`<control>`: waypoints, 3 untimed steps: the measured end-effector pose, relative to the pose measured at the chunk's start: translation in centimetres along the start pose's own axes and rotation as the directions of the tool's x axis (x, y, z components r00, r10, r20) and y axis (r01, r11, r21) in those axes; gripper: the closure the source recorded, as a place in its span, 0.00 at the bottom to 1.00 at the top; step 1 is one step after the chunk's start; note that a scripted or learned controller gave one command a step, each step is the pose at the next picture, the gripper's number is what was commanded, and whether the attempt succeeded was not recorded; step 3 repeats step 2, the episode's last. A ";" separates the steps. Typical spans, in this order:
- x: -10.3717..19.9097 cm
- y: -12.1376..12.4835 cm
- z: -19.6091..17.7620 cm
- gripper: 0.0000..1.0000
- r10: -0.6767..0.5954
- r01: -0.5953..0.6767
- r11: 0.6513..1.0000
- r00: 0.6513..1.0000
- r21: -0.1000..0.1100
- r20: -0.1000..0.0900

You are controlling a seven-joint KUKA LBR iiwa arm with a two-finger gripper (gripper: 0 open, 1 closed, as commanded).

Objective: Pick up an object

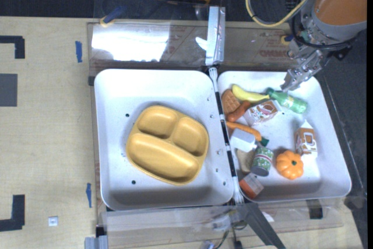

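My gripper hangs over the far edge of the right bin, empty as far as I can see. Just below it lies a green bottle on its side. Left of the bottle is a yellow banana, with a white and red packet under it. An orange pumpkin, a small brown carton and a green can sit nearer the front.
The left bin holds a yellow divided plate. A brown round item, an orange carrot and a red piece crowd the right bin's left wall. A clear panel stands behind the bins.
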State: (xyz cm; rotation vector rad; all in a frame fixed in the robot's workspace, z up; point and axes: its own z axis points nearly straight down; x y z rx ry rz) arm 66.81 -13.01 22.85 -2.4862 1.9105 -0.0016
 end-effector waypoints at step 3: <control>-3.5 0.8 11.7 1.00 -0.172 0.172 0.985 0.985 0.019 -0.020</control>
